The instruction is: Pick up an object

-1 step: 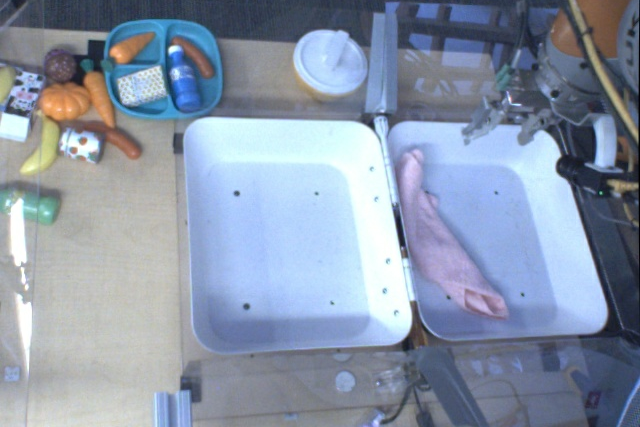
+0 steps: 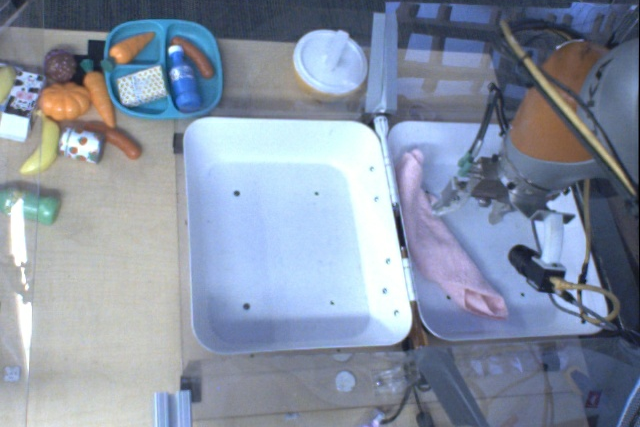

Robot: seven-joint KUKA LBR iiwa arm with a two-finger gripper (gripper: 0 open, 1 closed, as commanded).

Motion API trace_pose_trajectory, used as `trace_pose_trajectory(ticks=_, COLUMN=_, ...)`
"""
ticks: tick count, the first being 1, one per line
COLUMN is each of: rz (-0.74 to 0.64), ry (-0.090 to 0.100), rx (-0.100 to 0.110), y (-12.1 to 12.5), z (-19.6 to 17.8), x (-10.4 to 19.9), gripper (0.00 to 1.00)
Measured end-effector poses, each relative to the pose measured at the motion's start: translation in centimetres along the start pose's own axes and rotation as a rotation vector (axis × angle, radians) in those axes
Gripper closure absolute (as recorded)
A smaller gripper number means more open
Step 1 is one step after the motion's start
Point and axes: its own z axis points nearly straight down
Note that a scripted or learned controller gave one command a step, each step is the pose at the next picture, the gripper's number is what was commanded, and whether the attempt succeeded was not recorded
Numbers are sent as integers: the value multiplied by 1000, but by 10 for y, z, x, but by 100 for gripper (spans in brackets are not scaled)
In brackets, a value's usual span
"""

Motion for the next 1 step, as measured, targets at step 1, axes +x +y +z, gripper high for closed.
trace_pose_trajectory(ticks=1, rz=-214, ry=-1, rx=-14, y=2, z=57, x=-6, gripper=0)
